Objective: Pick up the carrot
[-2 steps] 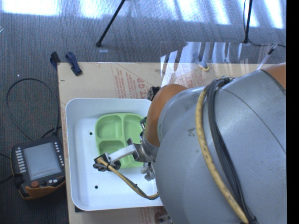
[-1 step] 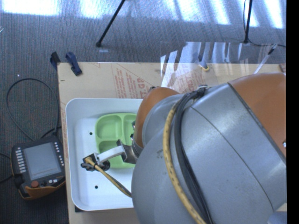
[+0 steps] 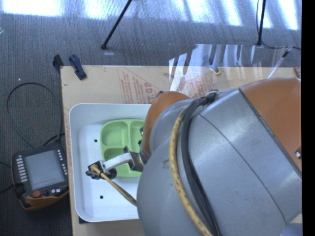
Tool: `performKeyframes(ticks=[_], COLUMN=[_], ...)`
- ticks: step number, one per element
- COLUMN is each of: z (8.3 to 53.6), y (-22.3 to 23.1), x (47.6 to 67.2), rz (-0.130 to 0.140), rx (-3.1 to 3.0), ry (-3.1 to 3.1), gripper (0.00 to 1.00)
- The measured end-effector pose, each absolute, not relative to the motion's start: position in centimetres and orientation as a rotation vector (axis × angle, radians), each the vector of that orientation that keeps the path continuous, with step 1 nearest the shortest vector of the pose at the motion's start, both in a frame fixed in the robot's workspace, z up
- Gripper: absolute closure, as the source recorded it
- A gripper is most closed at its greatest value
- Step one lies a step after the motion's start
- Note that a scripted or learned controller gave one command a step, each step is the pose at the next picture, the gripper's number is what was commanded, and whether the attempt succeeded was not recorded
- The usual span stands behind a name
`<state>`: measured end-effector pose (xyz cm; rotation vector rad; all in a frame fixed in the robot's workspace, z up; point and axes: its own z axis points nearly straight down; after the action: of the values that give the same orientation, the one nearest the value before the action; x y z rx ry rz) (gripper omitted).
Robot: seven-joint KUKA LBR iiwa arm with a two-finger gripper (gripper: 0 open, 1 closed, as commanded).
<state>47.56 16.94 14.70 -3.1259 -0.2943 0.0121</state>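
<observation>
Striped sunlight brightens the floor [image 3: 147, 6] at top; the close arm [image 3: 231, 171] looks soft.

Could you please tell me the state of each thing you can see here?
green tray: lying flat in the bin, open side up, right part hidden by the arm.
white bin: on the bench, right side covered by the arm.
arm: reaching over the bin.
handheld pendant: on the floor, screen up.

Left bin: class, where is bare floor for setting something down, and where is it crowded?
Bare: the strip between the left wall of the white bin and the green tray, and the near-left corner. Crowded: the right, where the arm overhangs the tray.
</observation>
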Motion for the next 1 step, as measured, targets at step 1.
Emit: performKeyframes(ticks=[1], z=[19.28], y=[24.11], x=[47.93], rz=[0.006], rx=[-3.119], ry=[-0.311], gripper=[0.00])
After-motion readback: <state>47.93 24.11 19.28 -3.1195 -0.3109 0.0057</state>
